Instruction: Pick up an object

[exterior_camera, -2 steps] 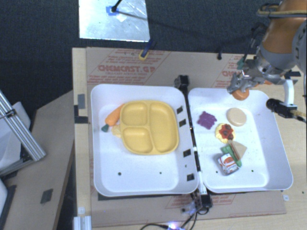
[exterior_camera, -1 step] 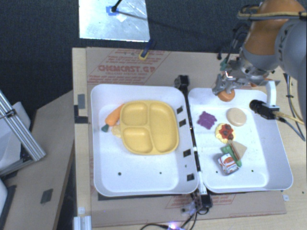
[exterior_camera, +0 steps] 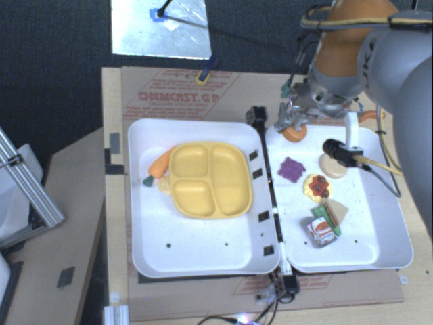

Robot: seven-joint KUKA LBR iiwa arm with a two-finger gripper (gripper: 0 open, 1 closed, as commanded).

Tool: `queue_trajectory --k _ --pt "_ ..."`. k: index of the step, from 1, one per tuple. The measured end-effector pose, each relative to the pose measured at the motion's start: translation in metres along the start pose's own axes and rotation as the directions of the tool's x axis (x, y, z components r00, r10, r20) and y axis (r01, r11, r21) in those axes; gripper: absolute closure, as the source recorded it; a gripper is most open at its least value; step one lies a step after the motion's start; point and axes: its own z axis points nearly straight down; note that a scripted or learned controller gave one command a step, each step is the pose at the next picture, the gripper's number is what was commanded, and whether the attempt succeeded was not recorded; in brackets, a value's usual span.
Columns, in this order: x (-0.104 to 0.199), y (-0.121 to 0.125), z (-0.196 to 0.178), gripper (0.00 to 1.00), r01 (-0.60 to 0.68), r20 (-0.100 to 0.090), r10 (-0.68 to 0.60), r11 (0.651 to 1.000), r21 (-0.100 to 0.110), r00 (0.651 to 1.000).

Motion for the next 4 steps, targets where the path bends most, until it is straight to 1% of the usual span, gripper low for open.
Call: queue_trajectory --k 1,2,3,4 --pt "0.056 -0.015 -0.013 1.00 0.000 -0.001 0.000 1.000 0.001 1.000" --pt "0.088 -0.015 0.003 1.00 -0.002 0.001 0.002 1.000 0.003 1.000" --pt "0.081 -0.014 0.004 1.00 -0.009 0.002 0.009 1.000 0.002 1.000" --pt "0.088 -0.023 -0.001 1.00 -0.005 0.002 0.005 1.000 0.003 1.000"
